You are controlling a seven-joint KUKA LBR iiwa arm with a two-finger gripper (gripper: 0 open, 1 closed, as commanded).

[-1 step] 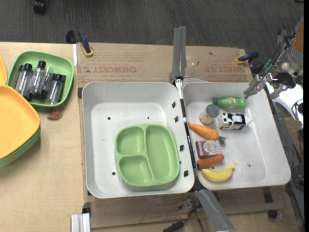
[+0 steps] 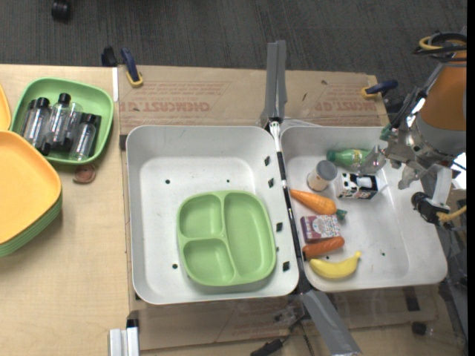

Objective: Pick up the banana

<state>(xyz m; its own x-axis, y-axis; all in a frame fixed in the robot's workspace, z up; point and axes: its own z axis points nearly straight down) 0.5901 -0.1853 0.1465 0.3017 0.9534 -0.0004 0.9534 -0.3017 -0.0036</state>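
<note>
banana at six o'clock of the right bin

the banana [image 2: 335, 265] lies in the right bin [image 2: 415, 243], just below a hot dog [image 2: 323, 247]. a carrot [image 2: 313, 202] sits at eleven o'clock. the gripper [image 2: 397, 162] hovers at one o'clock, well apart; its grip cannot be told.

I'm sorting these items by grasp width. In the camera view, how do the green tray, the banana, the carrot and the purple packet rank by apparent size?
Largest to smallest:
1. Green tray, by far.
2. Carrot and banana: alike, too close to rank.
3. Purple packet, shorter but squarer.
</note>
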